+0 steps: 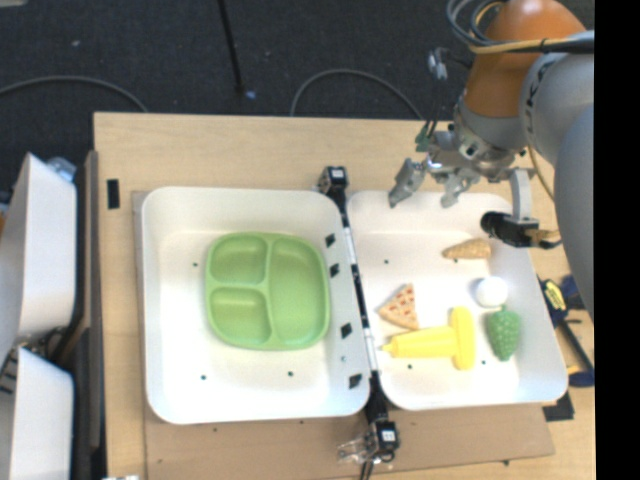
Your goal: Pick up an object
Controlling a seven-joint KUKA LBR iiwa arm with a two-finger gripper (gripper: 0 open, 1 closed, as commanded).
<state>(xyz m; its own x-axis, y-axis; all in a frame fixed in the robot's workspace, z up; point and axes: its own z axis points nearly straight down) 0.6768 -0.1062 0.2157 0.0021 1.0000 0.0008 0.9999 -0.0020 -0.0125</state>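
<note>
Hovering over the far edge of the right bin (560, 373), hand (427, 183) spread wide, fingers apart and holding nothing. Nothing lifted yet; whole pick apparently still ahead. Lying below in that bin: pizza slice (400, 308), yellow toy hammer (437, 341), white ball (491, 291), green bumpy piece (504, 333), tan wedge (469, 250). Sitting in the left bin (160, 268): green divided plate (267, 290). Left to do: descend, close, raise.

Pincer (428, 190) — fingers spread, empty
</note>
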